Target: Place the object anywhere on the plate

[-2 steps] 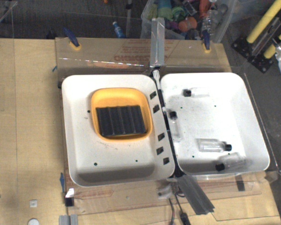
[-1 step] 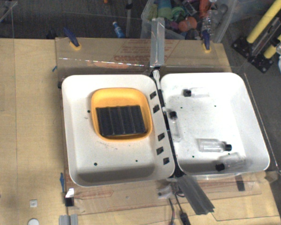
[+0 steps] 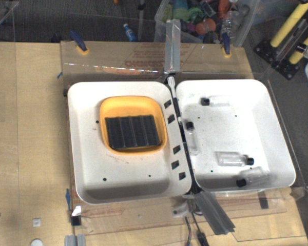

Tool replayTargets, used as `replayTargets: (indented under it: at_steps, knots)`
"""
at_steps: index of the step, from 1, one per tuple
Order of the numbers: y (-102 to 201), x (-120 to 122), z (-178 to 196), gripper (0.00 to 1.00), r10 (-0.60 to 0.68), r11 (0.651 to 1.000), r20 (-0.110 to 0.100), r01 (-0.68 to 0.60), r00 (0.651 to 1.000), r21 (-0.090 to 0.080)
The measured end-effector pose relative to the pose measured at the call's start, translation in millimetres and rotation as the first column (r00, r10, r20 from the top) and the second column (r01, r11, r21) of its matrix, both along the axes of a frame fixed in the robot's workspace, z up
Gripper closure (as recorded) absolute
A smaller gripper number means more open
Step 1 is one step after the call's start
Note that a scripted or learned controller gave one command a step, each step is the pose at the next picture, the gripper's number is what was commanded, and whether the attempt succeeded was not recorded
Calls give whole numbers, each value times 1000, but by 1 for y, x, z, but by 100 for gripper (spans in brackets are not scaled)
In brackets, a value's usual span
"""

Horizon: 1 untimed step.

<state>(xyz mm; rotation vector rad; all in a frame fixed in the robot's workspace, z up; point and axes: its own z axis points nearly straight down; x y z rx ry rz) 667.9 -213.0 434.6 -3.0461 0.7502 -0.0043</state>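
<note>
Pincer state, released or clenched, cannot be told from the camera view, and nothing in it gives a place to measure from, so the things are placed against one another instead.

The left bin (image 3: 84, 137) holds a rounded orange plate (image 3: 131, 105) near its middle. A dark ribbed block (image 3: 132, 132), rectangular with grooves running along its short way, lies flat on the plate, inside the rim on every side, sitting toward the plate's near edge. It is the one thing on the plate.

The right bin (image 3: 267, 132) touches the left one along a shared edge marked with a row of small black tabs (image 3: 174, 137). Four clear vials with black caps lie on their sides in it. One vial (image 3: 214, 102) is near the far edge. A second vial (image 3: 190, 132) lies just beside the shared edge. A third vial (image 3: 235, 160) and a fourth vial (image 3: 252, 177) lie near each other toward the near right corner, the fourth resting against the bin's sloping wall.

Both bins stand on a wooden bench (image 3: 25, 137). Beyond the bins, two blue clamps (image 3: 80, 45) grip a clear sheet at the bench's far edge. Behind that stands a clear tub of bright toys (image 3: 205, 6).
</note>
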Motion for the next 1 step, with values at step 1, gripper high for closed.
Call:
replayTargets:
  at_steps: [1]
  knots:
    - [-7, 0, -1, 100, 282, 960, -2, -282, 960, 1]
